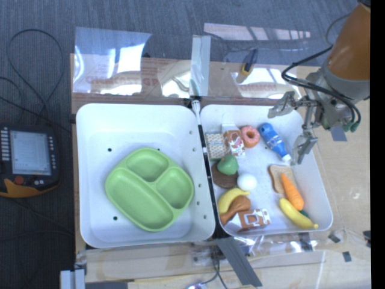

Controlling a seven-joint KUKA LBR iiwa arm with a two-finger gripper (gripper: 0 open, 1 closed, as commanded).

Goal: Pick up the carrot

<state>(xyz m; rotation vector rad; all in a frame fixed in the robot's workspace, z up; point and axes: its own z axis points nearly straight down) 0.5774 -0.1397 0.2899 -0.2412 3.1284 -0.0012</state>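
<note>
The carrot (292, 191) is orange with a green tip. It lies in the right bin (319, 188) near the right wall, partly on a slice of toast (279, 174) and just above a yellow banana (296, 214). My gripper (294, 127) hangs over the bin's far right corner, beyond the carrot and apart from it. Its two fingers are spread open with nothing between them; one fingertip (301, 150) points down near the blue bottle (272, 139).
The right bin also holds a donut (249, 136), small cartons (224, 143), a green vegetable (228, 164), a white egg (246, 182), a drumstick (236, 204) and another carton (255, 220). A green divided plate (150, 188) lies in the left bin (96, 131).
</note>
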